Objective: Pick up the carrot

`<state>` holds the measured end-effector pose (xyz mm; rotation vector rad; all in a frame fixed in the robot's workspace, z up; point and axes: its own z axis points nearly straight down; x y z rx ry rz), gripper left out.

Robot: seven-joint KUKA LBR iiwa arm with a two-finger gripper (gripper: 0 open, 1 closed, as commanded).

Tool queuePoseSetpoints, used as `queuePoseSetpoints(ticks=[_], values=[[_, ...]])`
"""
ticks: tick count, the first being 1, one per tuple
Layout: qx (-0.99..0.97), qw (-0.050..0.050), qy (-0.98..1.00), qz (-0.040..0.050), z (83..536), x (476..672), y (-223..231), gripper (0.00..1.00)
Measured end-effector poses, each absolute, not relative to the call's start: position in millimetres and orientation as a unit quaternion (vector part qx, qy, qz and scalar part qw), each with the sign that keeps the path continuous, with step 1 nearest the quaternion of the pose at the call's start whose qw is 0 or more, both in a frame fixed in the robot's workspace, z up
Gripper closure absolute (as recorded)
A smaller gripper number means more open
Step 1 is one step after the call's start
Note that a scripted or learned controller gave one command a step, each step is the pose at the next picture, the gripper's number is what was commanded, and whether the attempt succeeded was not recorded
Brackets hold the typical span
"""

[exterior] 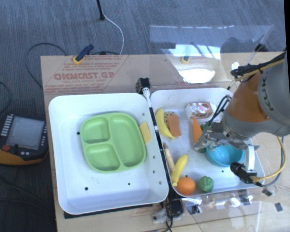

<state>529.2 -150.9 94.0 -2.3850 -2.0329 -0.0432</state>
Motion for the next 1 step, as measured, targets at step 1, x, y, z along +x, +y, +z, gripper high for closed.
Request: queuePoseSetpoints(ticks=[1], values=[[-0.806,0.001,-0.592,-0.0011,185.1,536.9,-64.3,1.0]])
